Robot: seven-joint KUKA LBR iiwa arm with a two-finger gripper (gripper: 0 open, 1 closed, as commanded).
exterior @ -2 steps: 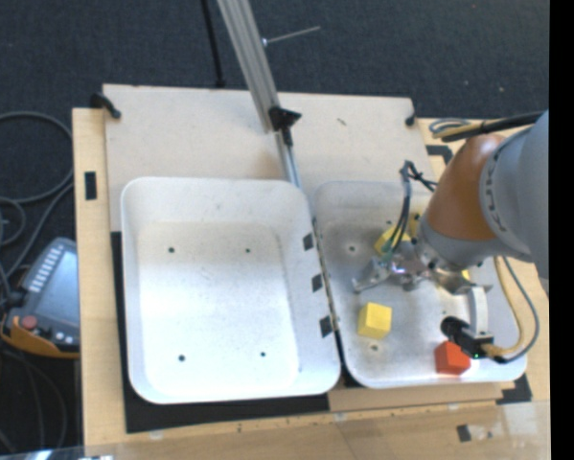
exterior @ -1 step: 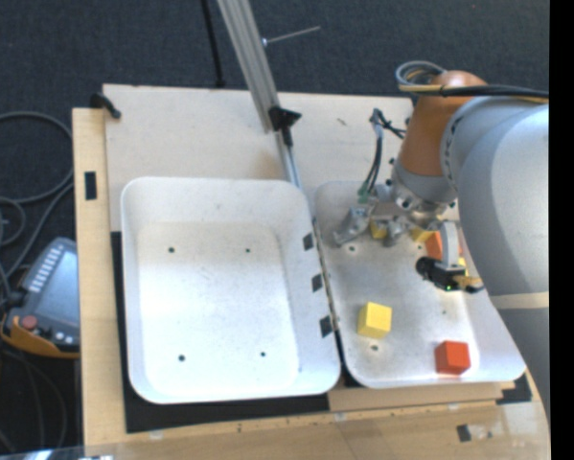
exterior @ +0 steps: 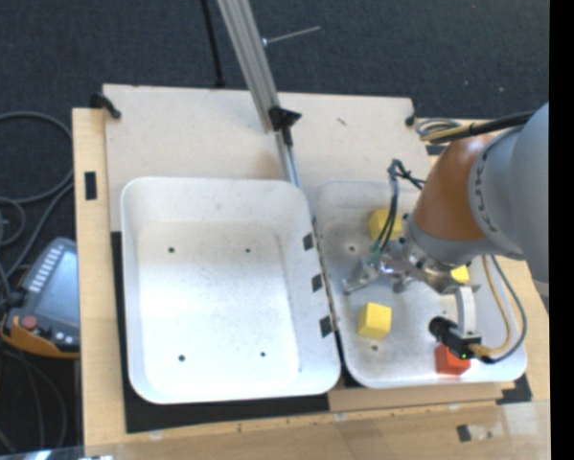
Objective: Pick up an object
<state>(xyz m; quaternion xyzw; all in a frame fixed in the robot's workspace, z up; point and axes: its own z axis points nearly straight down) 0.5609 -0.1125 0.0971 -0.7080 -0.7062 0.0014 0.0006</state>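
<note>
The right bin (exterior: 349, 204) holds several small objects. A yellow cube (exterior: 374, 320) lies near its middle front. A yellow rounded piece (exterior: 383, 223) sits toward the back, partly behind cables. Another yellow piece (exterior: 460, 274) peeks out from under the wrist. An orange-red block (exterior: 449, 359) rests at the front right. My gripper (exterior: 371, 271) hangs low in the right bin, just behind the yellow cube and in front of the rounded piece. I see nothing held in it.
The left bin (exterior: 138, 257) stands beside the right one, and the two walls meet at a clipped divider (exterior: 317, 281). A slanted aluminium post (exterior: 253, 56) rises behind the bins. The arm's orange band (exterior: 449, 195) and its cables overhang the right bin's back right.
</note>
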